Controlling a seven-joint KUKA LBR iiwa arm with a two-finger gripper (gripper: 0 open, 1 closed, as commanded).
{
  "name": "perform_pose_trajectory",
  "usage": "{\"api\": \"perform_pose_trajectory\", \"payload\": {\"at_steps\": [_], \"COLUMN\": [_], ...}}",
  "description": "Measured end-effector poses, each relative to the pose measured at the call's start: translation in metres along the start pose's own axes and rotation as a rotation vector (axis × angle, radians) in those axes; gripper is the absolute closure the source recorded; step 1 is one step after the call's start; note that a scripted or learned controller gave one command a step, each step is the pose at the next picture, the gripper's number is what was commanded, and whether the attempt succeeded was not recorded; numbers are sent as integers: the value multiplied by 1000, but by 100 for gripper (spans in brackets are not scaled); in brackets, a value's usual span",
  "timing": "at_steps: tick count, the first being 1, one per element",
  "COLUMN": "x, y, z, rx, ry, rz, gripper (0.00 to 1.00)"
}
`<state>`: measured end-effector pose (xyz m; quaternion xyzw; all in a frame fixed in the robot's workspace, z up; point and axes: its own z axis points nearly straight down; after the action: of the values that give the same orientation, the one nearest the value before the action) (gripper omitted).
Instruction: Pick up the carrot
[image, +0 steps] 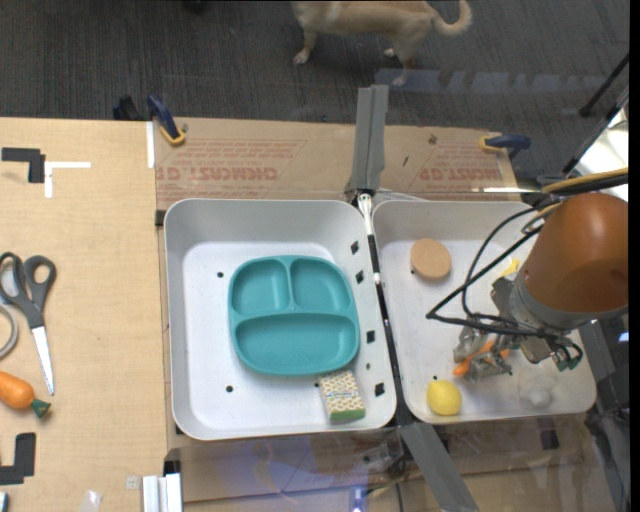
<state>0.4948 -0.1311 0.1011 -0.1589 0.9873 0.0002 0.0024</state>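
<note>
arm (585, 255) reaching in from right, gripper (482, 357) low in right bin (560, 400), closed on carrot (466, 366).

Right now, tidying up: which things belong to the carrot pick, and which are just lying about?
Job: gripper, orange piece beside it, likely carrot.
Lying about: teal divided plate, sponge, lemon, tan disc, scissors, bench carrot.
</note>
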Motion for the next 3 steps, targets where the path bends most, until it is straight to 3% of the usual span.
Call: {"api": "perform_pose_trajectory", "payload": {"at_steps": [1,2,3], "x": [-68,-14,-6], "y": [35,71,46], "z": [-91,-138,-90], "rx": [0,0,0], "ry": [1,4,5], "rz": [148,364,360], "gripper": [100,100,100]}}
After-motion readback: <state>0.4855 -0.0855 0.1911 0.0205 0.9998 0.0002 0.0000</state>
